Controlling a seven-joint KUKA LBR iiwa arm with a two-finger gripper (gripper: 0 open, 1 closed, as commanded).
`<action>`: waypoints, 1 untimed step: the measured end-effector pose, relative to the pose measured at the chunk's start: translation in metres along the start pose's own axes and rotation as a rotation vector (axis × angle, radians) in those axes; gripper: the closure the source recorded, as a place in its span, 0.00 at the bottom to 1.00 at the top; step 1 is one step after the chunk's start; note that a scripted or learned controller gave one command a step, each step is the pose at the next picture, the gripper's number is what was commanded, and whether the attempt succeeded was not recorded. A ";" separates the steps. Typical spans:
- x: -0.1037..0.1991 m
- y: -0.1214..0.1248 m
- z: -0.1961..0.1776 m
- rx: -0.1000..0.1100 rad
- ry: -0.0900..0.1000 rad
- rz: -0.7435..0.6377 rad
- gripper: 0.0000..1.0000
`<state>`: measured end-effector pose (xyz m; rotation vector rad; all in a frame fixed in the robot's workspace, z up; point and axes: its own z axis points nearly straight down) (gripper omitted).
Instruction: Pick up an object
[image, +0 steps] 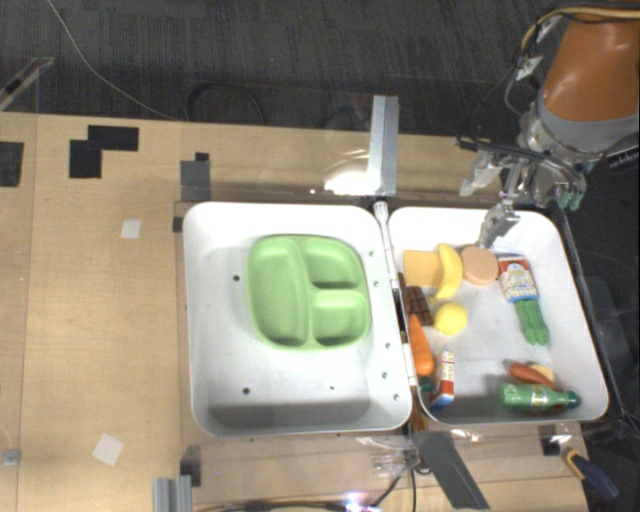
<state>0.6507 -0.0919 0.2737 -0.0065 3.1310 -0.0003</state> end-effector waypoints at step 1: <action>0.039 -0.051 0.116 -0.001 0.011 -0.070 0.00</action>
